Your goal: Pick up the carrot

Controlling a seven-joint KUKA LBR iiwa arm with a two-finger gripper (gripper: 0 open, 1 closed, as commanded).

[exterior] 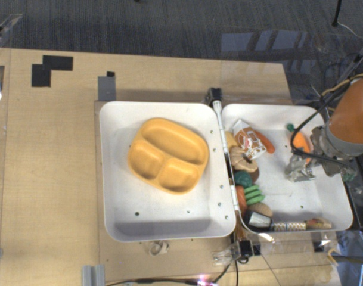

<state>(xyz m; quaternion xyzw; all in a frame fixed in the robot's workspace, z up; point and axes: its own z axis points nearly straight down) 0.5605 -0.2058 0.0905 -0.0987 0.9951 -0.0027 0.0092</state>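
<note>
Writing: none I can read anywhere; the red-and-white packet in the right bin carries print, but it is too small for me to make out.
Counter: pale wood, with black patches at its far left.
Left bin: I see one yellow tray with three compartments, lying at a tilt near the bin's middle.
Divider: a rail runs between the two bins, with a black clamp at its far end.
Right bin: a crowded pile sits along its left wall, just beside the rail; the packet is on top at the far end, and below it a tan lump, a dark green piece, a green ridged item and something red-orange against the wall.
Near edge of right bin: a dark cup-like thing and a long thin speckled stick; I cannot tell what either is.
Carrot: orange with a green top, at the right bin's far right, partly hidden behind cables and the arm.
Gripper: low over the right bin's bare floor, just nearer me than the carrot; I cannot tell if it is open or closed.
Arm: orange band and grey wrist, cut off by the right edge.
In the way: black cables cross the carrot.
</note>
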